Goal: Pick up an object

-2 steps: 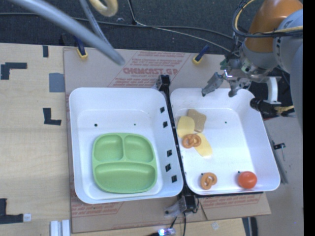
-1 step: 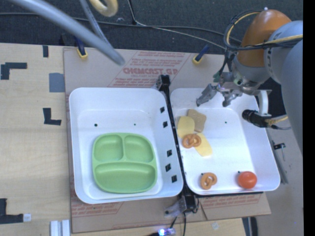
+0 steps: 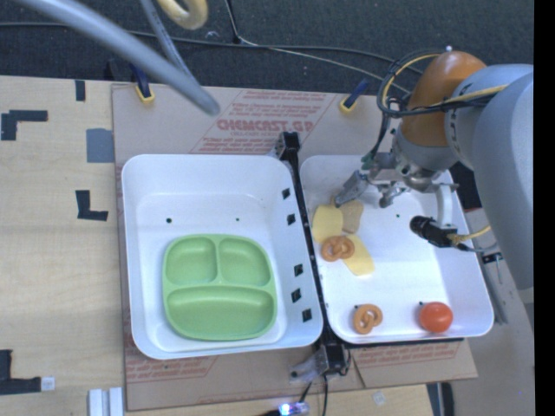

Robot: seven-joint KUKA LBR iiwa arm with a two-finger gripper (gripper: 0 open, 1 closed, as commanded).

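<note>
The right bin point(image 3: 460, 271) holds a pale yellow flat piece point(image 3: 328, 224) with a tan piece point(image 3: 352, 216) at its upper edge, and a second yellow piece point(image 3: 361, 263) lower down. An orange pretzel point(image 3: 337, 249) lies between the yellow pieces. Another pretzel point(image 3: 367, 319) and a red tomato point(image 3: 435, 316) lie near the front wall. My gripper point(image 3: 364, 191) hangs over the bin's back left part, just above and right of the tan piece, with nothing visibly between its fingers.
The left bin point(image 3: 139, 198) holds a green divided plate point(image 3: 218, 286). A black divider with clips point(image 3: 297, 232) runs between the bins. The arm's orange band point(image 3: 438, 94) and cables point(image 3: 451, 232) hang over the right bin's back right. A grey pole point(image 3: 113, 37) crosses the upper left.
</note>
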